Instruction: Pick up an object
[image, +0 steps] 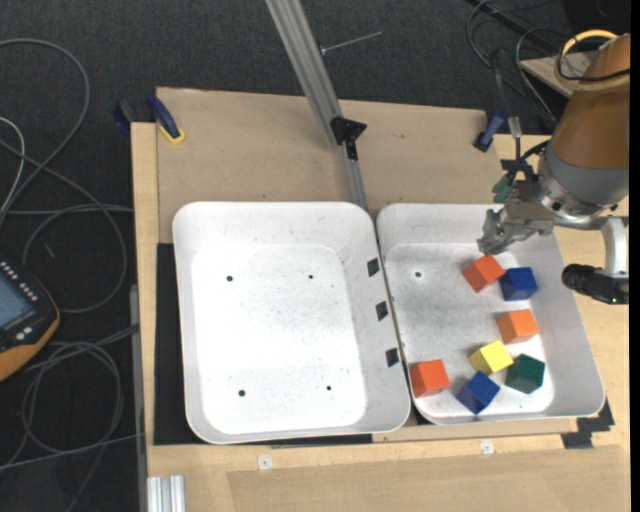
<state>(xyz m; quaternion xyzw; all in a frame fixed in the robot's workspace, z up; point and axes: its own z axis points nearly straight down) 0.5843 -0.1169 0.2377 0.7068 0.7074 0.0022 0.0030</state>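
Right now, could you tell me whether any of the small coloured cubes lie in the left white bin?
No, all seven small coloured cubes lie in the right shallow white bin, none in the left shallow white bin.

The arm (590, 120) comes in from the right, its broad grey and orange body high in the upper right corner, bending down and leftward. The wrist narrows into a cluster of metal fittings, and the gripper (493, 238) hangs at its lower left end, pointing down and slightly left. Nothing shows between its tips.
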